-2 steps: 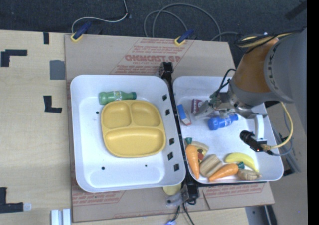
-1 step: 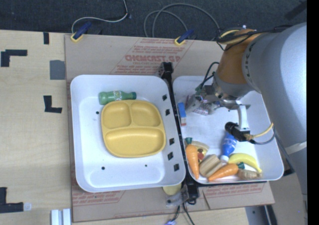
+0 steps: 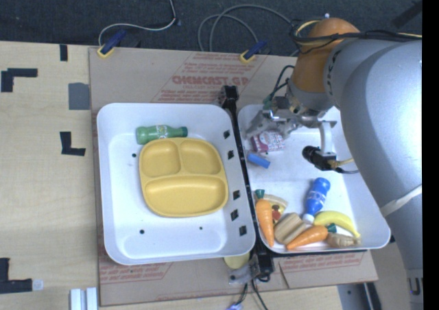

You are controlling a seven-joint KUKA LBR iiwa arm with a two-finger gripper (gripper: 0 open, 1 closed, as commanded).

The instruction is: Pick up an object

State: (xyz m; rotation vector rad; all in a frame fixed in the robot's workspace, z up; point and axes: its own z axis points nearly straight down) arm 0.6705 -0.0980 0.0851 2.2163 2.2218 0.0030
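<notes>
The grey arm with its orange band reaches in from the right, and the tool [image 3: 271, 118] is down at the far end of the right white bin [image 3: 363, 195], right over a small crinkled pink-and-white packet [image 3: 266, 141]. Whether it is spread or pressed together I cannot tell; the metal parts blur together there, and nothing shows clearly pinched.

That packet looks like the target, lying close to the divider between the two bins, with a short blue cylinder [image 3: 258, 160] just beside it on the near side. I judge it light and soft, a wrapper that will crumple rather than resist, and probably a bit slick. A pinch across its middle, where the bulk bunches, seems the best hold; a corner would likely slip out.

Room is tight on one side. The black-clipped divider edge [image 3: 233, 138] runs just left of the packet, so a sideways approach risks a knock. To the right the bin floor is open, apart from a black cable and fitting [image 3: 317, 157] hanging off the wrist.

The near end is crowded: a blue-and-white toy bottle [image 3: 315, 195], a yellow toy banana [image 3: 337, 220], orange toy carrots [image 3: 266, 222] and other play food. The left white bin [image 3: 110, 164] carries a yellow divided plate [image 3: 183, 175] and a green bottle [image 3: 159, 133].
</notes>
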